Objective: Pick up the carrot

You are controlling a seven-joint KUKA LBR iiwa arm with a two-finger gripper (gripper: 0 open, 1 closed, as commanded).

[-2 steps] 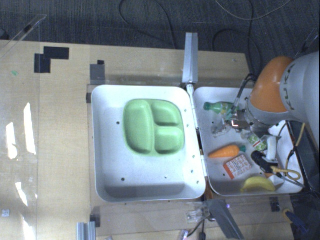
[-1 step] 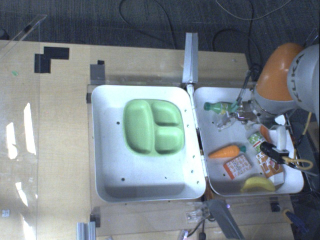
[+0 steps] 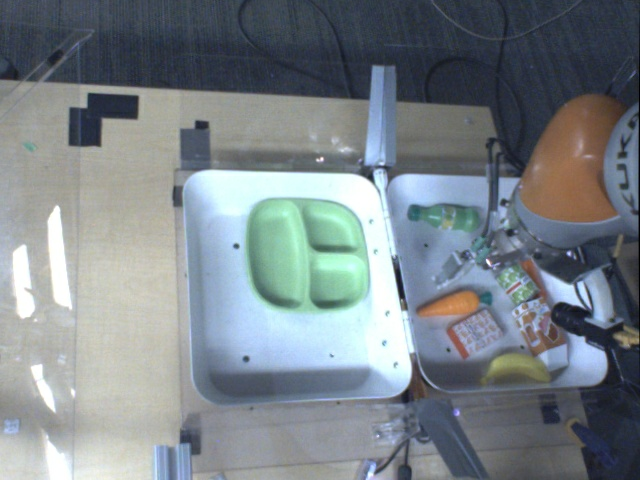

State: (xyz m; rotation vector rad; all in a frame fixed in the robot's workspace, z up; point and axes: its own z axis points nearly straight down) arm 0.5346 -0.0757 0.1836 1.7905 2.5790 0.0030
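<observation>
Your claw (image 3: 468,259) sits just above the carrot (image 3: 452,304); I cannot tell its state. Bring it down over the carrot's middle, away from the snack packet (image 3: 476,332).

On the grey arm (image 3: 625,173), above the jaws, part of the letters "KU" can be read. The packet prints are too small to read.

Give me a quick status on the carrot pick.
Gripper low in right bin, above the carrot, not holding it. Carrot lies flat, untouched. Green bottle, snack packets and banana nearby.
</observation>
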